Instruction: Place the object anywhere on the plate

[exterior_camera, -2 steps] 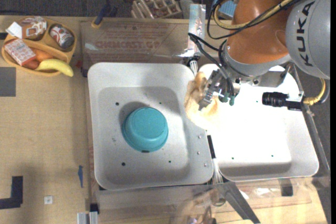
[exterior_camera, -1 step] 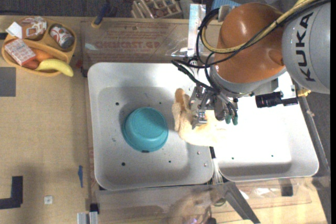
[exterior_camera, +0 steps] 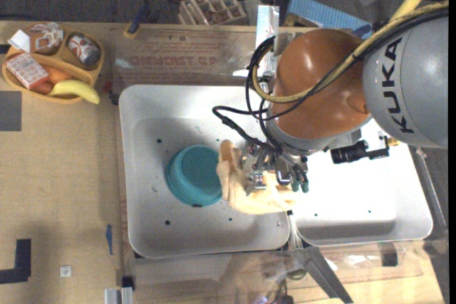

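Plate (exterior_camera: 194, 175), teal, in the left bin (exterior_camera: 142, 117); pale tan object (exterior_camera: 246, 197) just beside its right edge, under the end effector (exterior_camera: 274, 178); we cannot tell its grip; we judge placement unfinished, since the object lies mostly off the plate.

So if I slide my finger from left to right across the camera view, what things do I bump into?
Tray of toy food with a banana → teal plate → pale yellow object → gripper → right bin.
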You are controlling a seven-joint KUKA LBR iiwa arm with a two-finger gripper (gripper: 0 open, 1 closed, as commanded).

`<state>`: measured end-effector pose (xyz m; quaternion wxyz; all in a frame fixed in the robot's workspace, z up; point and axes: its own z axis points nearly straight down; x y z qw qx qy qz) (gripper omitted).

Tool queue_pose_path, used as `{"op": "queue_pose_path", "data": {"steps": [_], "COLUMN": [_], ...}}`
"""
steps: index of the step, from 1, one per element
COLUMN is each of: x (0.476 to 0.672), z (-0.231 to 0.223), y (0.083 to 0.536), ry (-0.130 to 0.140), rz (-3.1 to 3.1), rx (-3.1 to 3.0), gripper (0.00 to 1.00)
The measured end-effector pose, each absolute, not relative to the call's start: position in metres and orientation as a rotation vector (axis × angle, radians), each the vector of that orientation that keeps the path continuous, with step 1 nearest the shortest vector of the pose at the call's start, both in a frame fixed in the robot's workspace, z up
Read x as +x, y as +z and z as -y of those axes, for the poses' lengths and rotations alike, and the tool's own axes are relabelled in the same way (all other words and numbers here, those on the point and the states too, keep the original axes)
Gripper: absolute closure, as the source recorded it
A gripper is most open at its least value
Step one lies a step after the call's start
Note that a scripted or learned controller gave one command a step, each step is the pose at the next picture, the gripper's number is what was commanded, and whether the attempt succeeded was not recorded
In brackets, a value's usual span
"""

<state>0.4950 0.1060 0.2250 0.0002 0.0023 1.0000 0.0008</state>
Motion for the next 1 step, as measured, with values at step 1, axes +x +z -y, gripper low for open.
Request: {"op": "queue_pose_path", "data": {"steps": [1], "x": [0.4953], "z": [-0.1058], "y": [0.2253], "ry": [0.002], "rz": [-3.140], "rx": [0.008], "gripper": [0.00]}}
